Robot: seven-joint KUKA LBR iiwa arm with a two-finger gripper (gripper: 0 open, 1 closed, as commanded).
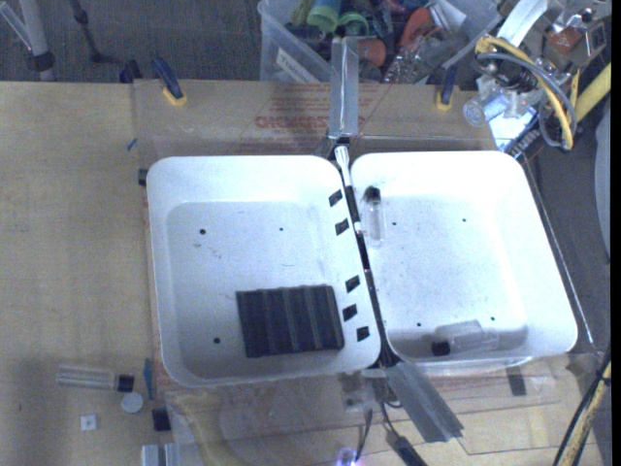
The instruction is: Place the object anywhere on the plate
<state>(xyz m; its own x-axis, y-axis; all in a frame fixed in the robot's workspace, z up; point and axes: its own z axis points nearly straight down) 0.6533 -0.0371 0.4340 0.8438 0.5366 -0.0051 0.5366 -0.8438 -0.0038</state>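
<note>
You are looking down on a pale wooden bench (68, 212). Two shallow white plastic bins sit side by side on it, the left bin (160, 260) touching the right bin (543, 260). Small clear and grey bits (107, 382) lie near the left bin's front corner.

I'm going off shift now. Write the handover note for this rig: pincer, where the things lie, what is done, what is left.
The dark ridged plate lies flat in the left bin, near its front wall.
Two clear, black-capped vials are in the right bin: one vial by the divider, one vial at the front wall.
Done: nothing; neither vial is on the plate yet.
Left: grasp a vial, carry it over the divider and set it on the plate.
</note>
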